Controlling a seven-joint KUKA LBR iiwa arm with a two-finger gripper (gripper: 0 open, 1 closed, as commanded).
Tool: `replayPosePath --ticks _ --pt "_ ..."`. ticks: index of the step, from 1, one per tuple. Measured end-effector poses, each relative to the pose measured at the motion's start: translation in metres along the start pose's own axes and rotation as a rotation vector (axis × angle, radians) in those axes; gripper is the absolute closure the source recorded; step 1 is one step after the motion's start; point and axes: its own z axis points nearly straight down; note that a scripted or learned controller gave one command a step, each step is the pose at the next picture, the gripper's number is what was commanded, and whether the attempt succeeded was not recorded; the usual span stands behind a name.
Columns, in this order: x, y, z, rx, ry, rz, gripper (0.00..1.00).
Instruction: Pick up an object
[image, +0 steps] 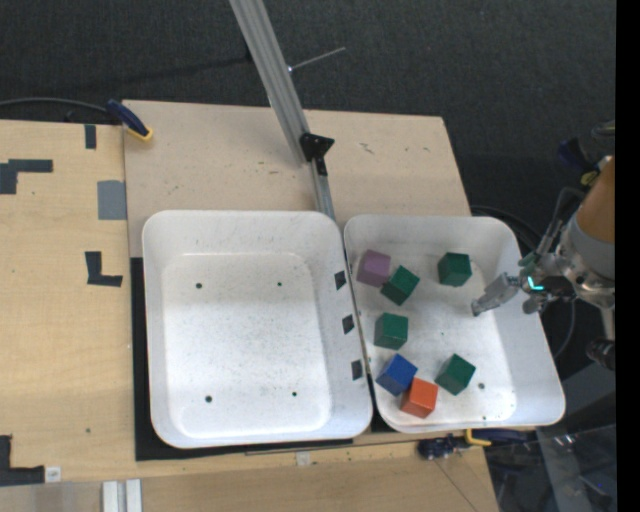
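At right of frame, the pincer (500, 293) hangs over the right bin (520, 400), arm cut off by the edge.
Whether it is clenched or released is too blurred to tell; nothing visibly sits in it. Blocks lie left: purple block (374, 266), blue block (397, 374), orange block (420, 397).

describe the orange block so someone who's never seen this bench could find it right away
Look at the right-hand white bin, the one that holds all the blocks. Follow its near edge to the corner closest to the other bin, where two blocks sit touching. The orange block is the nearer one, beside the blue block, and it is the only orange block among green, blue and purple ones.
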Motion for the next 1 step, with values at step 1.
replayPosePath --ticks 1 --pt "0.0000 0.0009 -0.0021 -0.004 -0.001 -0.002 0.00"
